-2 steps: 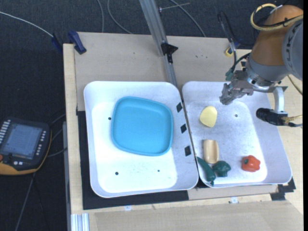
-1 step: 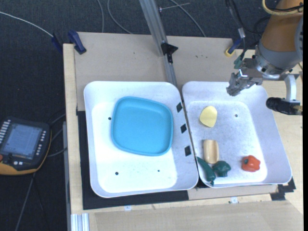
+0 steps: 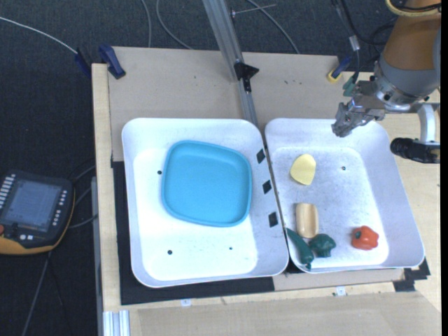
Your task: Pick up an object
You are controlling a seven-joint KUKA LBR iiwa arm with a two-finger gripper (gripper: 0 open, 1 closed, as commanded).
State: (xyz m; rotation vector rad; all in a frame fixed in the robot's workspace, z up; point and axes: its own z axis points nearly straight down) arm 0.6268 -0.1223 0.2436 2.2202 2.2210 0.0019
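Grey claw (image 3: 345, 125) hovers over right bin's (image 3: 399, 187) far rim — finger state unclear — yellow piece (image 3: 304, 169) well below.

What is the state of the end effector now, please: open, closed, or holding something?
End effector: cannot be told; it hangs over the top rim of the right bin, with nothing seen between it.

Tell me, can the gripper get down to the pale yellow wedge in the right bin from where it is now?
Probably yes. The gripper hovers over the far rim of the right white bin, and the pale yellow wedge lies alone on open floor, well apart from the tan cylinder; nothing stands between them.
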